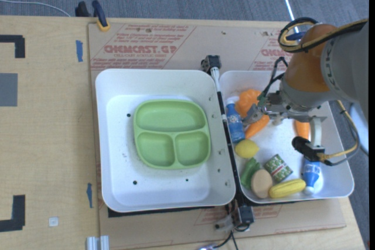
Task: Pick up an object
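My gripper [259, 112] is low over the back left part of the right bin [338, 183], with the grey and orange arm reaching in from the right. Directly beneath and beside it lie an orange toy vegetable [249, 98] and a slim orange carrot-like piece [258, 123]; whether either one is gripped is hidden by the wrist. A blue bottle [234, 124] lies just left of the gripper, against the bin's left wall. A yellow lemon [246, 149] sits in front of the bottle.
Front of the right bin: a green pepper [248, 168], a small can [278, 166], a beige egg-shaped item [262, 183], a yellow banana-like piece [287, 188], a blue and white cup [312, 175]. The left bin [117, 126] holds a green divided plate [171, 133].
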Robot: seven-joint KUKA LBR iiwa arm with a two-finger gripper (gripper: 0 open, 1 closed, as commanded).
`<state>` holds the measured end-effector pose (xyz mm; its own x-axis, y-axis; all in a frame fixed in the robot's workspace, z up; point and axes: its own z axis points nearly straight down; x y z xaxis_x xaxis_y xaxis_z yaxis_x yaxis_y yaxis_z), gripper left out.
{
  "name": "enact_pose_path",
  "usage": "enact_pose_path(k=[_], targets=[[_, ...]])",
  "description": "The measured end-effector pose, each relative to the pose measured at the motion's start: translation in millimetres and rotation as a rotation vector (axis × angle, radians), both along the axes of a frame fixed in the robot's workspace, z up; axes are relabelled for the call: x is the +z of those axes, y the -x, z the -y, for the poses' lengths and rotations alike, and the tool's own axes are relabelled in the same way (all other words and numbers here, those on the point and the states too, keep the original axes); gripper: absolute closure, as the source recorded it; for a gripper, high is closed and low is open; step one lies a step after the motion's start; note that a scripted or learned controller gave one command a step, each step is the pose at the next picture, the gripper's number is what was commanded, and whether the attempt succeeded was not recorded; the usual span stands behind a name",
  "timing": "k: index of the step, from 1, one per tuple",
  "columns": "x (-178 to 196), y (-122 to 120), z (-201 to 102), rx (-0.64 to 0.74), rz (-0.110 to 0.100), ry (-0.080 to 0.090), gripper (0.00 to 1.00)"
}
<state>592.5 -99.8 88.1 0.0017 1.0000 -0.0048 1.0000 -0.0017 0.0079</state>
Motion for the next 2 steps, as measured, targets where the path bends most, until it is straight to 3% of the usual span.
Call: enact_pose_path(k=[1, 2], targets=[[11, -1, 2, -0.002, 0.005, 0.004, 1.00], [133, 32, -33, 0.004, -0.005, -0.005, 1.00]])
